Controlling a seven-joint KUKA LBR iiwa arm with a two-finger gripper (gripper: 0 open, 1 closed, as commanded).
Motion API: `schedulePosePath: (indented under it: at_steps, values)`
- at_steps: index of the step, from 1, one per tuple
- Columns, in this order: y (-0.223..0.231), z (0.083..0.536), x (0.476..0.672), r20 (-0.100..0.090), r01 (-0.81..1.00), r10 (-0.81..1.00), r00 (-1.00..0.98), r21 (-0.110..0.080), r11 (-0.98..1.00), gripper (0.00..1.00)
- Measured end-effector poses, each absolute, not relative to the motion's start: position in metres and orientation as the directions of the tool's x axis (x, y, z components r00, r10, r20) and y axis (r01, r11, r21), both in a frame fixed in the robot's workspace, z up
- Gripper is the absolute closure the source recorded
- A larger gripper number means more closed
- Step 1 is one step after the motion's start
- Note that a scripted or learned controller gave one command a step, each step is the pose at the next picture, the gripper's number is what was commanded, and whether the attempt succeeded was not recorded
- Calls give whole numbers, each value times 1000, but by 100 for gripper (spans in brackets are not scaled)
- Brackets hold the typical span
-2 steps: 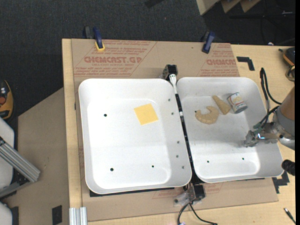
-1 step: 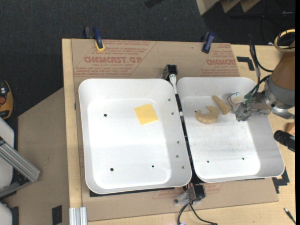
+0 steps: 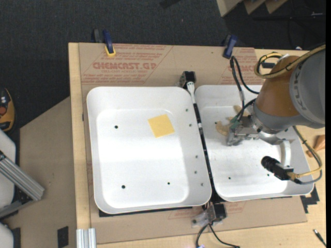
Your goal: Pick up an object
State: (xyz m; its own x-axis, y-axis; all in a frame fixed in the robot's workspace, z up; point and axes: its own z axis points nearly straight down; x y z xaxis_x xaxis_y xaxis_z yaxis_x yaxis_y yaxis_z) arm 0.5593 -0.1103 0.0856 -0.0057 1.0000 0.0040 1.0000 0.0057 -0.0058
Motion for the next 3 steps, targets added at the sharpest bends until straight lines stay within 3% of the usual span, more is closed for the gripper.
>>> schedulePosePath:
  at_steps: [1,2,3]
  values:
    - [-46,191,619,-1,1000,1000,-7,13,7,100]
    - [-5,389,658,0,1000,1000,-6,23,6,100]
    - [45,254,665,1,1000,1000,-5,-11,5,100]
